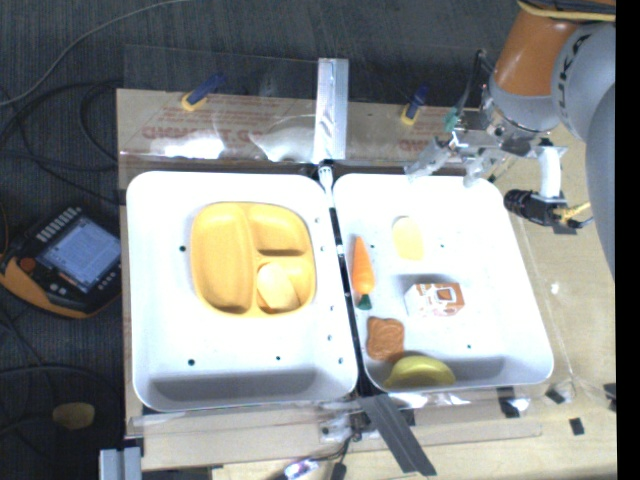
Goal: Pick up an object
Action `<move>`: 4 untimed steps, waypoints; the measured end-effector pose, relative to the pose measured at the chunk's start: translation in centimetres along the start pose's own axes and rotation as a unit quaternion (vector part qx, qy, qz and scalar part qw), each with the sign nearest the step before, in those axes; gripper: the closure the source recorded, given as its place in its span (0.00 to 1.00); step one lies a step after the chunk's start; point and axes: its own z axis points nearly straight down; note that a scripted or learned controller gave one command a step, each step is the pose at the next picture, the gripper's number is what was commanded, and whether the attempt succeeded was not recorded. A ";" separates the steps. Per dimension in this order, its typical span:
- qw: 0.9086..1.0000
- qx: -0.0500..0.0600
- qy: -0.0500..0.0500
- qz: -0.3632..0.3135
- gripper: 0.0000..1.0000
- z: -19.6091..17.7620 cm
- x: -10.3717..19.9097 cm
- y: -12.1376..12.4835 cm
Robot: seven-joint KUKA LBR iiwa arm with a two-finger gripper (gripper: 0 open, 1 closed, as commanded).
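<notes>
The right bin [520, 268] holds a pale yellow piece [407, 238], an orange carrot [362, 268] along its left wall, a white and orange carton [435, 299], a brown lump [385, 337] and a yellow-green fruit [420, 371] at the near wall. My gripper [446, 167] hangs over the far rim of this bin, above and behind the pale yellow piece. It is open, with nothing between its fingers.
The left bin [160, 348] holds a yellow divided tray [235, 258] with a pale round item [278, 288] in one compartment. A metal post [332, 108] stands behind the divider between the bins. A handheld controller [70, 258] lies on the floor at left.
</notes>
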 end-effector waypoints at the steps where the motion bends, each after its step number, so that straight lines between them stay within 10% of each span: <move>1: 0.997 -0.001 0.000 -0.082 0.00 13.1 -0.6 -4.1; 2: 0.997 -0.001 0.001 -0.081 1.00 12.3 -0.7 -4.1; 3: 0.997 -0.001 0.001 -0.081 0.00 12.3 -0.7 -4.1; 4: 0.997 -0.001 0.002 -0.081 1.00 11.4 -0.7 -4.1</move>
